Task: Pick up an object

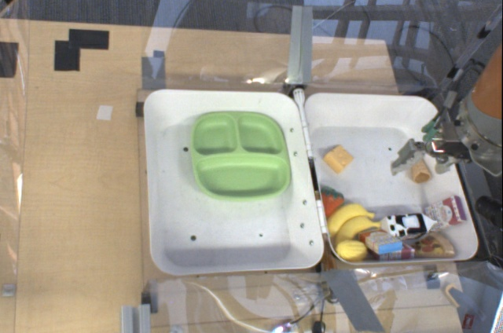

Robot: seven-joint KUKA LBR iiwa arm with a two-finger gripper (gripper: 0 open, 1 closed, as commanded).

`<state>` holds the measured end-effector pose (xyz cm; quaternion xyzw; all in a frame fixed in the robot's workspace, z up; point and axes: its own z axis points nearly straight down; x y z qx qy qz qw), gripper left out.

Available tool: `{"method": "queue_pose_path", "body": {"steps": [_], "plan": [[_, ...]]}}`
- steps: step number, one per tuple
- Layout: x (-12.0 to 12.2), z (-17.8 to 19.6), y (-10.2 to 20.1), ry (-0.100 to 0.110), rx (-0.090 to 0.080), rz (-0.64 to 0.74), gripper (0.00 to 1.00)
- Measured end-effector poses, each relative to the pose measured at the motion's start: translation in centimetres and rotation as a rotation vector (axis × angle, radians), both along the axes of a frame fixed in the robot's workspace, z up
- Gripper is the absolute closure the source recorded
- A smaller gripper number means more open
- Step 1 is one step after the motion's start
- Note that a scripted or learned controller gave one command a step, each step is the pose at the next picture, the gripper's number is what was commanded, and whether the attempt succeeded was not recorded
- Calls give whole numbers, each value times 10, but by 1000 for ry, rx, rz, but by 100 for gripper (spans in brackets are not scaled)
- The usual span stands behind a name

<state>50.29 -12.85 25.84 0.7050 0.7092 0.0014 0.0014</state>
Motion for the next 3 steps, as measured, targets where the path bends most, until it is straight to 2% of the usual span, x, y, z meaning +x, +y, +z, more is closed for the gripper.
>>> {"method": "queue_pose_path", "body": {"steps": [1,2,3], "plan": [[44,-164,34,-1,1,-86,0],[165,-170,41,-7,0,-7,0],[149,-169,31,-7,-1,103,0]]}}
